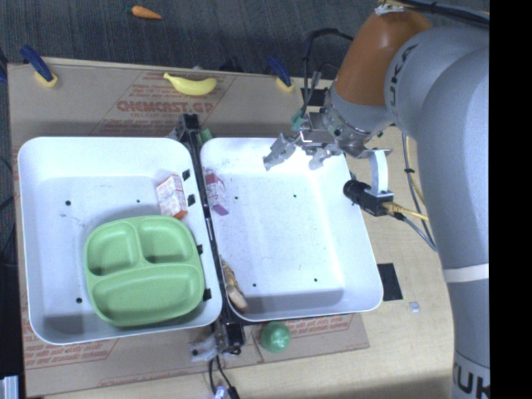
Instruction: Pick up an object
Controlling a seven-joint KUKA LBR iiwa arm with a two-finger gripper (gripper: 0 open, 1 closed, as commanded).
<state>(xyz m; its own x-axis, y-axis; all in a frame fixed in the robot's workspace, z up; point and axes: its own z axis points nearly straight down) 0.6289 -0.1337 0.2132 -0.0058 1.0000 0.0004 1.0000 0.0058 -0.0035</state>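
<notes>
My gripper (297, 157) hangs over the back edge of the right bin (332, 248), open, with nothing between its fingers. A purple and white packet (214, 191) lies against that bin's left wall, well to the gripper's left. A tan object (233, 292) rests in the bin's front left corner. The left bin (50, 189) holds a green divided plate (145, 268) and a small red and white packet (171, 195).
A yellow banana (191, 82) lies on the cardboard behind the bins. A green ball (275, 337) sits on the cardboard in front of the right bin. Blue clamps (40, 65) grip the back edge. An orange carrot (146, 12) lies on the floor beyond.
</notes>
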